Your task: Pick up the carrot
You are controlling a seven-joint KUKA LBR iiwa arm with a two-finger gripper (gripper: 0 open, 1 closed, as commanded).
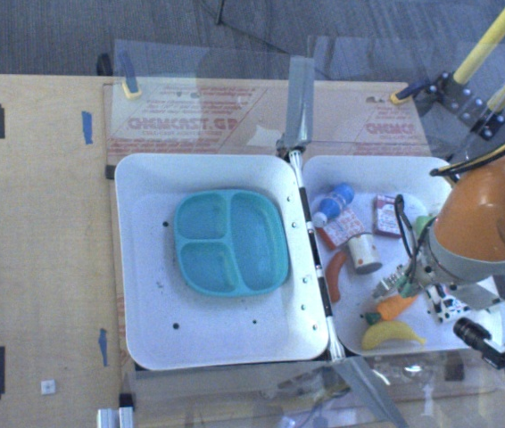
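Observation:
The carrot [396, 307] is a small orange toy with a green top, lying in the right bin [360, 162] near its front edge. It points up and right, just above a yellow banana [393, 333]. My gripper [404, 283] hangs directly over the carrot's upper end, under the grey wrist and orange band [477, 219]. The wrist hides the contact point, so I cannot see whether the carrot is being gripped.
The right bin also holds a blue bottle [334, 201], a red and white packet [347, 227], a small box [385, 214], a white cylinder [364, 252] and a red pepper [335, 278]. A teal divided plate [232, 242] lies in the left bin [145, 328].

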